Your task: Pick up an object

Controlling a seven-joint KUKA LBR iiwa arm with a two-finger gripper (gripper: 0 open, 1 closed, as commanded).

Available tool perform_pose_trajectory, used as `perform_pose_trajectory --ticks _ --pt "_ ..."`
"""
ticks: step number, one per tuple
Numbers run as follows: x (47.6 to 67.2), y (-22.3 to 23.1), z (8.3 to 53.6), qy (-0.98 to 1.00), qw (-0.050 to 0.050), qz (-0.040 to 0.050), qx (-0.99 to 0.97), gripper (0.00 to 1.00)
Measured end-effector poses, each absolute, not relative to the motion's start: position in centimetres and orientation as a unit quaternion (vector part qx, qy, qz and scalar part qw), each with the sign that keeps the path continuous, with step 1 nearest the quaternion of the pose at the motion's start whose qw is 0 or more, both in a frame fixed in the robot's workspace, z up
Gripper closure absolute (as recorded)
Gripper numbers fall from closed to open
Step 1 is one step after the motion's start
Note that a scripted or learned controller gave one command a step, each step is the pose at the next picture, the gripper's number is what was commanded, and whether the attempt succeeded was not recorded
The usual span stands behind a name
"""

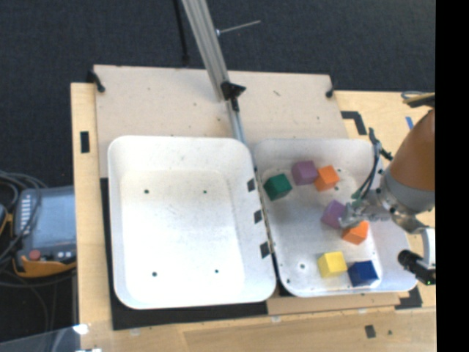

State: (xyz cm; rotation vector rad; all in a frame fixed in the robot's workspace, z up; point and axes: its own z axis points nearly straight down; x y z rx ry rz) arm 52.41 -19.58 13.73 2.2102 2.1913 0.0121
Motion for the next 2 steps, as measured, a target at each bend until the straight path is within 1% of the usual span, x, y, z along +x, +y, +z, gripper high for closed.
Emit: perform_pose_trajectory --ticks 1,2 --pt "51.7 -20.2 18.6 0.704 0.003 0.001 0.71 1.0" --pt "51.9 -20.4 24.0 0.708 0.004 0.0014 0.706 1.0"
